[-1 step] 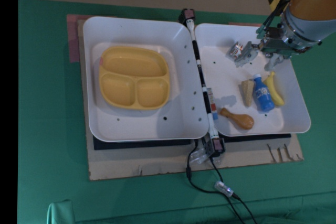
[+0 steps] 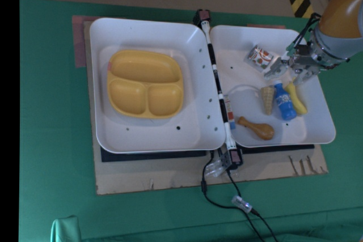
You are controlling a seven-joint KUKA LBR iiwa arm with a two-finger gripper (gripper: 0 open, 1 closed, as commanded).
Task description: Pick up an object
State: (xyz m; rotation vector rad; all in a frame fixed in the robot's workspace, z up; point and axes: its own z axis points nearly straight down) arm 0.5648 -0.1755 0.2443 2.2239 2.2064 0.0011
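Tool (image 2: pixel 290 69) low over the far part of the right bin (image 2: pixel 323 124), hung from the grey arm (image 2: pixel 340 28) with its orange band, reaching in from the right. Fingers spread, one toward the left and one toward the right, nothing pinched between them.

Just left of the tool, nearly touching the left finger: a small white carton with red print (image 2: pixel 261 58), lying tilted on the bin floor. Directly below the tool, nearer the camera: a blue toy bottle (image 2: pixel 284 101), lying on its side, cap end toward the tool. Hard against the bottle's right side, just under the right finger: a yellow banana-like toy (image 2: pixel 297 98), lying slantwise. Left of the bottle, just beside it: a tan ice-cream cone (image 2: pixel 267 98), point toward the near rim. Further down and left of the tool, well apart from it: a brown drumstick-shaped toy (image 2: pixel 257 128), thick end to the right.

Far left of the tool, across the black divider strip (image 2: pixel 218 88) between the bins: the left bin (image 2: pixel 113 139), with a yellow three-compartment plate (image 2: pixel 145 83) lying flat in it.

Under both bins: brown cardboard (image 2: pixel 159 178) on the green worktop (image 2: pixel 45 122). Near the front edge, cables (image 2: pixel 241 204) trailing off from the divider.
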